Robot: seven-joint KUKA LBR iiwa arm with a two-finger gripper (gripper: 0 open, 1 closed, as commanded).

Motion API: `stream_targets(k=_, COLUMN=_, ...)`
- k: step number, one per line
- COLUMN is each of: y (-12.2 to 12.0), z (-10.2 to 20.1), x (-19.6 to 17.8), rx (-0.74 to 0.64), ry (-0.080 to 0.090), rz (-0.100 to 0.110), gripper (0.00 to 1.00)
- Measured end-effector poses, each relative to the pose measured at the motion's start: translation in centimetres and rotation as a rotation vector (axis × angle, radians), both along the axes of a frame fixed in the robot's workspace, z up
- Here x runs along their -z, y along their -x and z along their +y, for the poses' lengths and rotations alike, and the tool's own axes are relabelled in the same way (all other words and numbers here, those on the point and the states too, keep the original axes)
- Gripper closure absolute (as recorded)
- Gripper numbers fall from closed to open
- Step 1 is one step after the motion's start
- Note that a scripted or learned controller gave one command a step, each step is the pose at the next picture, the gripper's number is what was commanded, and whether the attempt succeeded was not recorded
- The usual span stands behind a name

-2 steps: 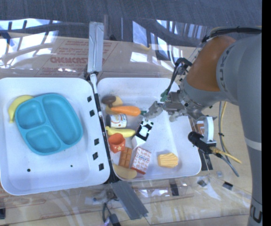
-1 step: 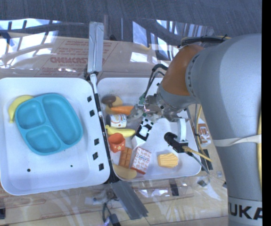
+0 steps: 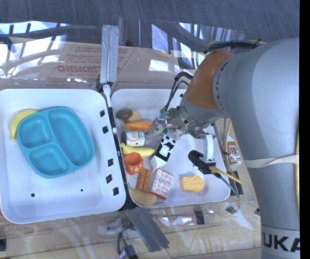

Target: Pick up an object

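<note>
Claw (image 3: 163,124): low over right bin (image 3: 219,198), grip state impossible to tell.
Carrot (image 3: 138,126): lying just beside claw, in right bin.
Left bin (image 3: 4,198): blue plate (image 3: 56,140), banana (image 3: 19,119).

blue tray (image 3: 57,142), yellow banana (image 3: 19,120), orange carrot (image 3: 138,126)
</note>
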State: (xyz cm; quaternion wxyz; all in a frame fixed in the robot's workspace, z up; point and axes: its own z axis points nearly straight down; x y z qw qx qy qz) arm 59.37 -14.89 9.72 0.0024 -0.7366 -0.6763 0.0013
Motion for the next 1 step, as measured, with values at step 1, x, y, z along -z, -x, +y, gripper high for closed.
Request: stream_targets(k=1, y=-0.01, z=0.06, x=-0.97, rx=-0.005, ry=-0.001, rz=0.002, gripper=1.00)
